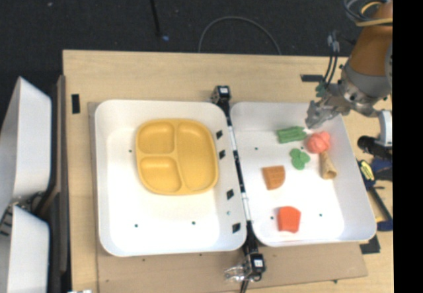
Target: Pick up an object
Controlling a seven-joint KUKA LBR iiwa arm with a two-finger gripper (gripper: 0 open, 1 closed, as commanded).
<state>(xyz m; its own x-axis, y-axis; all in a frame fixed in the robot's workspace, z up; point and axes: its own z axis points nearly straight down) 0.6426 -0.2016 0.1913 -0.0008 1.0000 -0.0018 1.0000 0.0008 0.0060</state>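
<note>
The right bin (344, 219) holds several small items: a green bar (291, 133), a pink lump (318, 142), a small green piece (299, 159), a tan stick (328, 167), an orange-brown wedge (274, 176) and a red-orange block (288, 218). My gripper (318, 116) hangs over the bin's upper right part, just above the pink lump and right of the green bar. Nothing shows between its fingers.
The left bin (112, 219) carries a yellow divided plate (177, 155). Black clips (221, 94) run along the seam between the bins. A white box (26, 139) stands off the bench's left edge. Tools lie at the right edge (373, 172).
</note>
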